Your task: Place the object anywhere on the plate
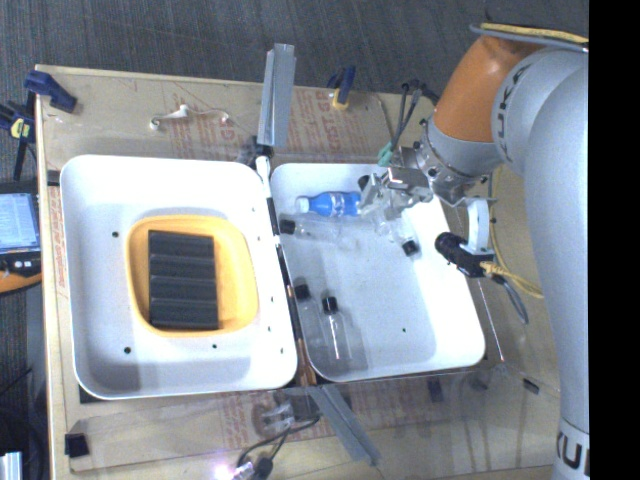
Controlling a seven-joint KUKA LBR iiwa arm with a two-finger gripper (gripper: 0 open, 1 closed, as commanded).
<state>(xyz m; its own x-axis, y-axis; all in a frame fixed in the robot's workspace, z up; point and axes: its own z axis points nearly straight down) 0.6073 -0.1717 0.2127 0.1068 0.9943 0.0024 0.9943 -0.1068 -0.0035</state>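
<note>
The grey arm [545, 168] fills the 3 o'clock side of the view, its orange band [480, 83] up toward 1 o'clock above the wrist. Below it, the wooden bench [200, 133] spans the scene, with blue clamps at its 11 and 12 o'clock edges.

The left bin [90, 358] sits toward 9 o'clock. Inside it lies the yellow plate [235, 268], and a dark ribbed block [183, 278] rests on the plate's middle.

The right bin [440, 328] lies just beside it, toward 4 o'clock from the view's centre. A grey bar [276, 93] stands up from the gap between the bins at 12 o'clock.

The gripper [400, 196] hangs over the 12 o'clock end of the right bin, and whether its fingers are spread or closed cannot be told; clear plastic and metal parts blur together there.

The clear bottle with the blue label [328, 205] lies on its side at the 11 o'clock part of the right bin, its end near the gripper; whether they touch cannot be told. A second clear bottle [333, 330] with a black cap lies at the bin's 7 o'clock part, well apart from the first.

A small black piece [410, 249] lies on the bin floor just at 6 o'clock from the gripper.
</note>
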